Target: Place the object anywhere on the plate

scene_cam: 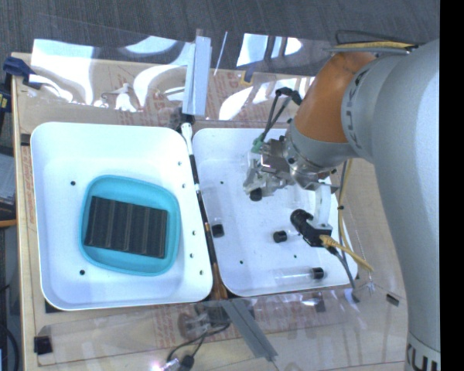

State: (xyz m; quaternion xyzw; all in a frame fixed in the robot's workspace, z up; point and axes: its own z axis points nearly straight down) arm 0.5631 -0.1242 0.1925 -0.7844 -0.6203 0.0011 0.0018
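Note:
A light blue plate [129, 224] with a dark ridged middle lies in the left bin [54, 153]. In the right bin [232, 153] a small black block [280, 236] rests on the floor, and a clear tube with a black cap [300, 273] lies near the front wall. My gripper [257, 184] hangs low over the upper middle of the right bin, above and left of the black block. A small dark bit shows at its tip; whether that is an object or the fingertip is unclear.
A small black piece [216, 229] sits by the divider between the bins. The grey arm [387, 130] covers the right bin's right side. Cables and metal brackets [216, 319] lie along the bench's front edge.

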